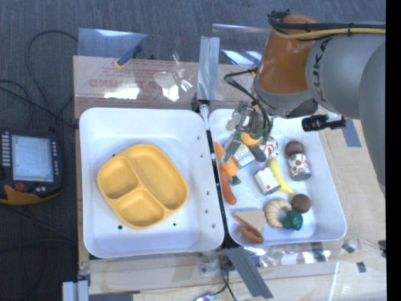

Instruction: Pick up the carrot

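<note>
the jaws are hard to read from where i stand: the gripper [241, 133] hangs low over the upper left part of the right bin [332, 221], its metal parts a tangle against the clutter under it, and i cannot tell how wide it stands or whether anything sits in it. the grey arm [351, 61] with its orange band [282, 55] comes in from the right and bends down over that bin's far edge. the carrot [227, 187] lies along the right bin's left wall, a long orange piece running toward the near side, below the gripper and close to it; whether they touch i cannot say. an orange lump sits near its top end, part of the heap. around it lie toy foods: a yellow banana [280, 175] beside a small white can [266, 180], a red-labelled can [299, 165] further right, a brown round thing [293, 148] above that, another brown ball [301, 202] lower down, a tan croissant [276, 211] touching a green piece [292, 220], and a slice of bread [249, 219] at the near left corner with a reddish sausage [252, 234] just below it. the left bin [94, 231] holds a yellow divided plate [142, 184] lying flat. off to the left, on the dark floor, a teach pendant [28, 165] rests with its cable looping away.
</note>
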Controlling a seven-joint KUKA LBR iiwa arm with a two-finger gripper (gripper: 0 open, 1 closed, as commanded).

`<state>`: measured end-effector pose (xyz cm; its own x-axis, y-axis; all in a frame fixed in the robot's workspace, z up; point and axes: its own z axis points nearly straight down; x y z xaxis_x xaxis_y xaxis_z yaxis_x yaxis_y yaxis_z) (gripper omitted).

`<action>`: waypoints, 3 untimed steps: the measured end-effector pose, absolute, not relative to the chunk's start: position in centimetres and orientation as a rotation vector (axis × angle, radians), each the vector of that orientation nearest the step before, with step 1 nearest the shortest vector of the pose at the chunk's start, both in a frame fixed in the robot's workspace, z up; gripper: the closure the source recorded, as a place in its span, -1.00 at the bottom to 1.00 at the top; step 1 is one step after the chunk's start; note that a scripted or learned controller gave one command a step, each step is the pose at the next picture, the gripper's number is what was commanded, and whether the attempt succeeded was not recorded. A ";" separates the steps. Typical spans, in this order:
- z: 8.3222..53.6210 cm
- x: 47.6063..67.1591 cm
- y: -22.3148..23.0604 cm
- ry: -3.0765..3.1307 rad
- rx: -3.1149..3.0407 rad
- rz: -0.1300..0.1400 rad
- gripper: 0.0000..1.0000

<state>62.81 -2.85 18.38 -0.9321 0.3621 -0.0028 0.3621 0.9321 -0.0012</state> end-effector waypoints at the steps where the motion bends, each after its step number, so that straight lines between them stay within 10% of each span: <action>1: 18.4 56.0 -4.6 3.083 0.604 -0.004 -1.00; 2: 18.3 62.5 -3.4 3.081 0.601 0.000 -1.00; 3: 18.6 56.5 -4.9 3.117 0.389 -0.002 -1.00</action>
